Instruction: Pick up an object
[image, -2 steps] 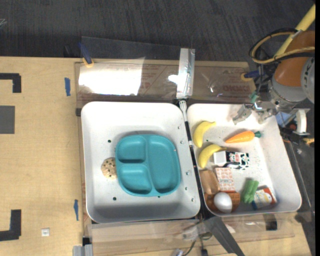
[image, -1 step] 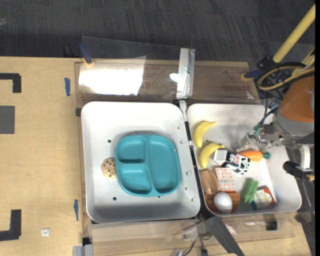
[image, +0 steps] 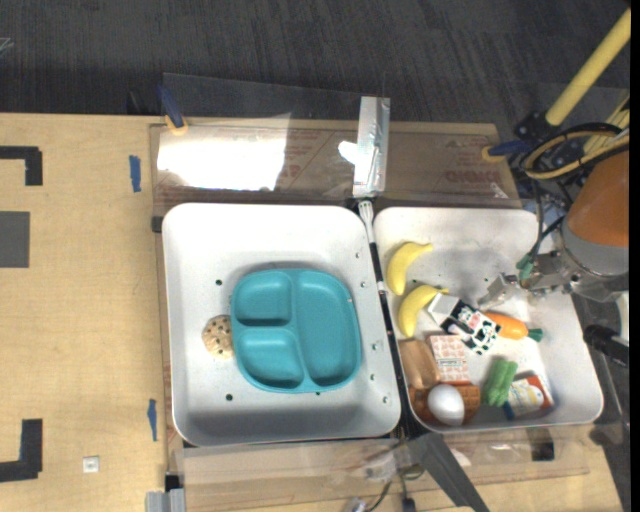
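Gripper (image: 515, 278) is over the right bin (image: 470, 243), near its right edge, about halfway between the top and bottom edges. Arm comes in from the right, orange band (image: 608, 205) just above the wrist. Can't tell from this angle whether the gripper is open or closed. I see nothing held in it.

Nothing is singled out as the target, so here's what sits closest. The carrot (image: 508, 326) is just below the gripper, orange body with the green end pointing at the bin's right edge. The black-and-white cow-patterned toy (image: 472, 325) touches the carrot's left end, below and left of the gripper. Both lie apart from the gripper, not under it as far as I can judge.

Rest of the right bin:
- Two bananas along the left edge, the upper banana (image: 405, 262) and the lower banana (image: 418, 305), well left of the gripper.
- A pink-and-white box (image: 450, 358) below the cow toy.
- A white egg (image: 446, 403) at the bottom edge, just below the box.
- A green item (image: 498, 382) right of the box, tilted.
- A small packet (image: 530, 395) toward the bottom-right corner, next to the green item.

The bin's upper right area is bare metal.

Left bin (image: 180, 300): a teal divided plate (image: 297, 328) in the middle, with a cookie (image: 218, 336) touching its left rim. Both are well away from the gripper.
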